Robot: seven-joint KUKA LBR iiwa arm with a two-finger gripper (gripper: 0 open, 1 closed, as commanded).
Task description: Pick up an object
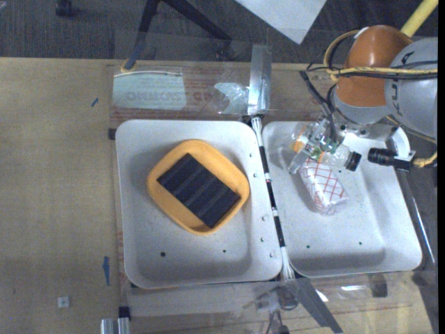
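Bench: tan, matt, flat surface. Two shallow white bins, moulded with rounded corners, set side by side and touching along a central seam. Left bin: holds a rounded-square orange tray with smooth rim and a dark ribbed insert, turned diagonally. Right bin: holds a soft, crumpled pouch, white with red crosshatch pattern under clear glossy wrap, lying in upper middle of that bin. Claw: positioned at upper end of pouch, just above and apparently touching it; fingers obscured by wrist hardware and clear film, so open or closed state not determinable. Clear taped label above left bin: printing present, illegible
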